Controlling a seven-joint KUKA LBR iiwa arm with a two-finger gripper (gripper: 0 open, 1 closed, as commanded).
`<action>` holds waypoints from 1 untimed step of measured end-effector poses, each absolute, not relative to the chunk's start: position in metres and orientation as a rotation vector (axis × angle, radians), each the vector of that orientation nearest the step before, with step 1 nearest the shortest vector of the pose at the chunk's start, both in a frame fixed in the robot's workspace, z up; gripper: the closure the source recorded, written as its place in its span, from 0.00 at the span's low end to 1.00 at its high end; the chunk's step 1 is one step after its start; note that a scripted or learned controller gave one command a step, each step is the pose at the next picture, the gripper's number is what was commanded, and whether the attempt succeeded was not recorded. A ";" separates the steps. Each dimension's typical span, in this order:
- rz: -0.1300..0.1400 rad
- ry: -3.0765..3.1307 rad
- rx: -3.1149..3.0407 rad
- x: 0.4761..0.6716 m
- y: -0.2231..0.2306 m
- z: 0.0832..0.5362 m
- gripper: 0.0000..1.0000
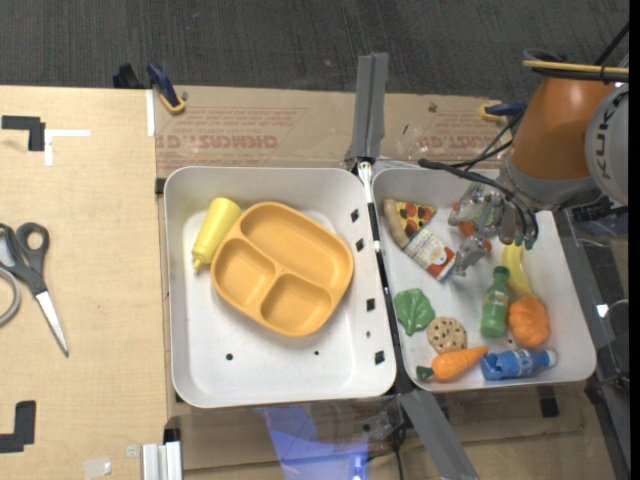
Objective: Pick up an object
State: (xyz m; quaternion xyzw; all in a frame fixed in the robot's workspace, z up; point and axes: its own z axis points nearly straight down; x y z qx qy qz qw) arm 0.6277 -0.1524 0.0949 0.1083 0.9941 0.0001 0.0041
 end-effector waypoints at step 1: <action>0.001 3.110 0.395 0.646 -0.117 0.094 0.00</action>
